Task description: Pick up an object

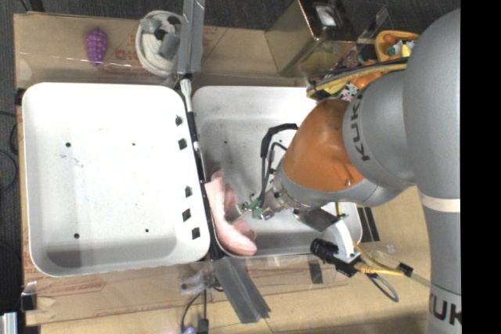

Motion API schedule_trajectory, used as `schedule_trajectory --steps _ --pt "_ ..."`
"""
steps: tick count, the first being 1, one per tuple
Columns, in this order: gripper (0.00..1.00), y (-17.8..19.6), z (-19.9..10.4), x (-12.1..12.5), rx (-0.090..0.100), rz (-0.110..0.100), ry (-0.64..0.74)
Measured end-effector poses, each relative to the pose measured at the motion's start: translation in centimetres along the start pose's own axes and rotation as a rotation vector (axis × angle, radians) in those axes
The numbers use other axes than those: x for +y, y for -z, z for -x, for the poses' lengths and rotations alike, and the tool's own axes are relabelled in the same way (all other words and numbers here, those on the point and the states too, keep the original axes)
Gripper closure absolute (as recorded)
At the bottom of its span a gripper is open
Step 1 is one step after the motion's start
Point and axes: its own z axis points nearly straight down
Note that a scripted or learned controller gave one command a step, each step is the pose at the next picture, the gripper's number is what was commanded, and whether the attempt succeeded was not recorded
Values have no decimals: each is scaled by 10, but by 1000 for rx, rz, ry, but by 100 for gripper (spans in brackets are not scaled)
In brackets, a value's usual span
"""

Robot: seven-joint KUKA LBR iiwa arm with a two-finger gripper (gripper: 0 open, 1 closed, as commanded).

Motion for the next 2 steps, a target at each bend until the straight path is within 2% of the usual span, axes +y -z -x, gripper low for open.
schedule_trajectory --steps 1,2 --pt "100 9 0 1 1 -1 5" --pt "100 120 19 32 0 2 -150"
